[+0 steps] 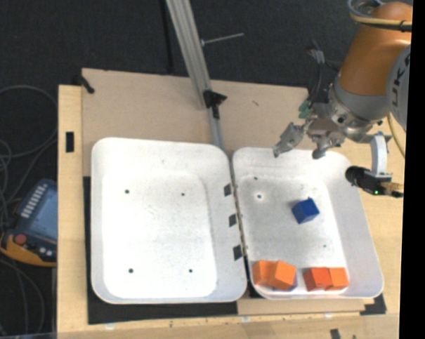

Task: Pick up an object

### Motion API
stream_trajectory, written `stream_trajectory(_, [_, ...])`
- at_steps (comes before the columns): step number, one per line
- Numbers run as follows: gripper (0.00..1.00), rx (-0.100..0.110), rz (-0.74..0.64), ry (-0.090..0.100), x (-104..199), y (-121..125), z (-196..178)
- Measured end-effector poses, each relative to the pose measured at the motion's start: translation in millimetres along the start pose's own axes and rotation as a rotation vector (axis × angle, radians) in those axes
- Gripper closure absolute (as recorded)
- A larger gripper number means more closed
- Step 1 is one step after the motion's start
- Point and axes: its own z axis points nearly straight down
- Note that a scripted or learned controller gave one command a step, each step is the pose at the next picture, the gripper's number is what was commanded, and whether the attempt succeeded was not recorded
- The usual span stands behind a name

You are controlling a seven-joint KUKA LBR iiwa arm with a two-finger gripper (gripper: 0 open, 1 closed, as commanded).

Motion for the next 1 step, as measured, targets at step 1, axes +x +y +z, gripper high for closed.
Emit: stream_trajectory(1, [0.00,0.009,0.003,0.000,-8.5,-22.6,118.5])
